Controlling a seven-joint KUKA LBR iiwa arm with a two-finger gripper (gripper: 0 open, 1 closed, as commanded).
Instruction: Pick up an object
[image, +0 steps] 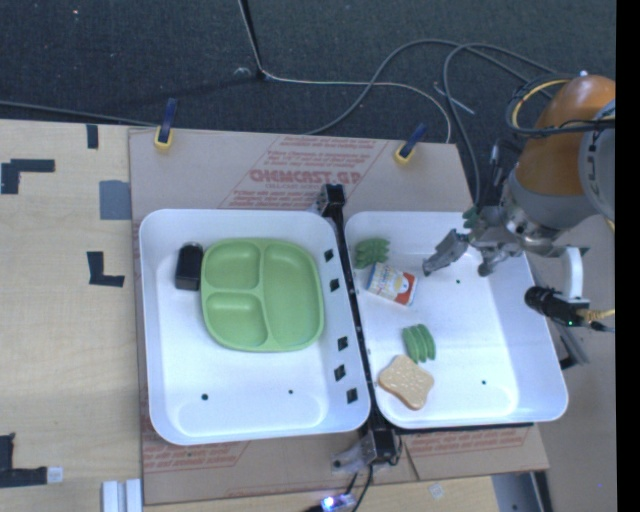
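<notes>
claw (462, 256): mine, over right bin (500, 330), fingers spread, gripping nothing | carton (390, 285): lies near bin's left wall, left of my claw | green pieces (372, 251), (419, 342) and toast (405, 382) nearby | left bin (170, 330): green tray (262, 294), black block (189, 267)

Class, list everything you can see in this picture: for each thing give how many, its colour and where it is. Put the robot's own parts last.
Bins: two, white, side by side on the bench.
Plate: one, green, three compartments, in the left bin.
Block: one, black, left bin, by the plate's left edge.
Leafy toy: one, green, right bin, upper left corner.
Carton: one, white with red, right bin, just below the leafy toy.
Pod: one, green, right bin, middle.
Toast: one, tan, right bin, near the front wall.
Clamps: two, yellow and blue, on the cardboard's far edge.
Arm: one, grey with orange band, from the right.
Pincer: one, grey, over the right bin's upper part.
</notes>
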